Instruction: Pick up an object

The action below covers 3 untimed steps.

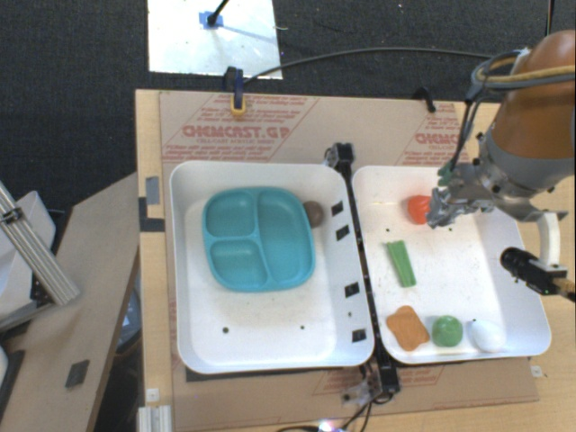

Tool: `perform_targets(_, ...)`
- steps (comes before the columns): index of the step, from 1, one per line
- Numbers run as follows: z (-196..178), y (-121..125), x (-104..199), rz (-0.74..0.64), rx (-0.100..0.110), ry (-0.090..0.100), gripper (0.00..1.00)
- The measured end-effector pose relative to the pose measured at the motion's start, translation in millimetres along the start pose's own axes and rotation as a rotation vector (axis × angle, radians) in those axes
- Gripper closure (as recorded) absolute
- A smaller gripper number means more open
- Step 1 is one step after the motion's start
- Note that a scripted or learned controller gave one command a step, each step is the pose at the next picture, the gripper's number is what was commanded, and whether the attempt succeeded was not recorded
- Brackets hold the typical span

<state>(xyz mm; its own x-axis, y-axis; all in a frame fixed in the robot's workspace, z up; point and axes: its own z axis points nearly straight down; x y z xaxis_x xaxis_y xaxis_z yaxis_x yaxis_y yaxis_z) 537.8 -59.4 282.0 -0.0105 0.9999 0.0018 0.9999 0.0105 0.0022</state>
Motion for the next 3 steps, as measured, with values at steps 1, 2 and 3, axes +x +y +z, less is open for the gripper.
perform_targets(1, 8.3, -1.9, 62.6, -0.001, 0.0, 0.001, 1.0)
perform_targets(2, 15.7, -10.3, 110.5, 0.001, 0.001, 0.0, 1.0)
perform_targets(3, 40.2, -4.0, 164.6, 0.001, 0.003, 0.0, 1.0)
